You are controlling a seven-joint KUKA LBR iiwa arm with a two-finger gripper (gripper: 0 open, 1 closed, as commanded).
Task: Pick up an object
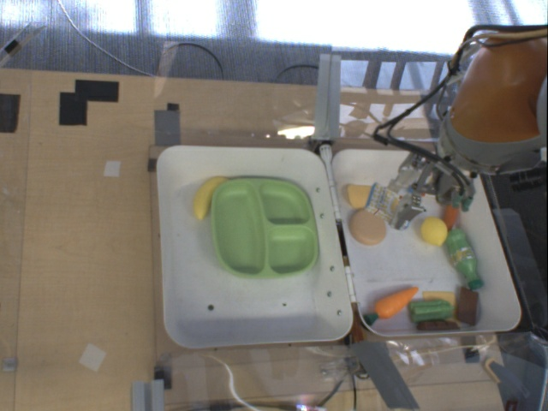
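As you look down on the worktop (77, 255), you see two white bins side by side: the left bin (184, 298) and the right bin (501, 302).

Left bin:
- A green tray (263, 227) with three compartments lies near the centre.
- A banana (204, 197) lies touching the tray edge at 9 o'clock of the tray.

Right bin:
- The arm (497, 92) enters from 2 o'clock of the bin.
- The gripper (409, 205) hangs low over the upper middle of the bin. You cannot tell from this view whether it is open or closed, or whether it grips anything.
- A small blue-and-white packet (378, 199) shows just beside the gripper, at its 9 o'clock; contact cannot be confirmed.
- A yellow wedge (357, 195) lies at 9 o'clock of the packet, near the bin's left wall.
- A tan disc (368, 228) lies at 7 o'clock of the gripper.
- A lemon (434, 231) lies at 4 o'clock of the gripper.
- A green bottle (463, 259) lies at 4 o'clock of the lemon, along the right wall.
- A carrot (394, 302) lies at 6 o'clock in the bin, near the lower edge.
- A green block (428, 310) and a brown block (467, 305) lie at 3 o'clock of the carrot.
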